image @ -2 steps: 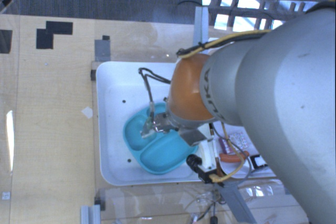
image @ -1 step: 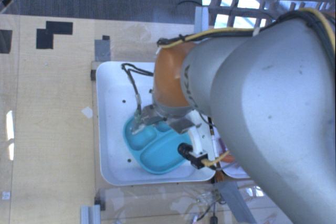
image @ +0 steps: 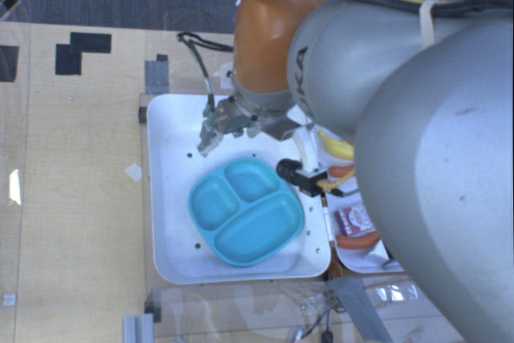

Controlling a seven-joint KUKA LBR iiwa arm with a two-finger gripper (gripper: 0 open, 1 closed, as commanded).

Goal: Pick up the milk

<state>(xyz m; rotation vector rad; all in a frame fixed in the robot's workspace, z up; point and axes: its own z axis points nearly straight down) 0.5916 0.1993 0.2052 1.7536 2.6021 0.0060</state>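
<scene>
The pick looked not yet made: the claw (image: pixel 210 131) hung over the upper part of the left bin (image: pixel 165 197), just up-frame of the blue divided plate (image: pixel 245 213), with nothing seen in it; whether it stood open or closed could not be told. The milk (image: pixel 354 218), by my guess the white-and-red pack in the right bin (image: pixel 365 259), lay lower right of centre, half under the arm (image: pixel 418 132); it was well apart from the claw.
</scene>
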